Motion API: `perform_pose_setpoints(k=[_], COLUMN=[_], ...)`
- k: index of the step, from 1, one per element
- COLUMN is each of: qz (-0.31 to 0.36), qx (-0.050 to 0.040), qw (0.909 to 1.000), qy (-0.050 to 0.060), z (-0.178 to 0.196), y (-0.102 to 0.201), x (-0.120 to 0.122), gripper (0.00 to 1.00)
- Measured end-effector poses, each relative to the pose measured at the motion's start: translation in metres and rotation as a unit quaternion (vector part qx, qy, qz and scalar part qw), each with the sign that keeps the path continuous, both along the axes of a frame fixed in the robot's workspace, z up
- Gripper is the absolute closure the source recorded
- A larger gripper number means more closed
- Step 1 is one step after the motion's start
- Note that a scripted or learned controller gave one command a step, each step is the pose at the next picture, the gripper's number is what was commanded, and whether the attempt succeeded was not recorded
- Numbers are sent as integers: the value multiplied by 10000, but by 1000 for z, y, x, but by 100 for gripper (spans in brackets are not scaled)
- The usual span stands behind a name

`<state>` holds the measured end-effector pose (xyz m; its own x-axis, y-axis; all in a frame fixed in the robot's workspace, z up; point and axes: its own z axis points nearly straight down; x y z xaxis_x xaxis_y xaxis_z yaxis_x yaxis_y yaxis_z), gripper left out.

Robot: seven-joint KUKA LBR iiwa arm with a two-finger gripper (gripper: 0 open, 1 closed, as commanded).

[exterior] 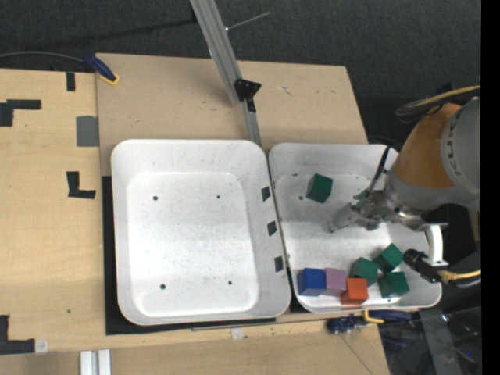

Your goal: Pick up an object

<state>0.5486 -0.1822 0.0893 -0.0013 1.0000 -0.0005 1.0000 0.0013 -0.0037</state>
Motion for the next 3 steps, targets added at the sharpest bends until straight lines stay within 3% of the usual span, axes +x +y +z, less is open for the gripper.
perform_pose_setpoints(k=[1,3], qz=[4,-6], qx=[9,-7], qw=[10000,10000], qy=[-4,-38], z=[12,109], y=[1,-15], x=[1,-7], gripper=[100,100])
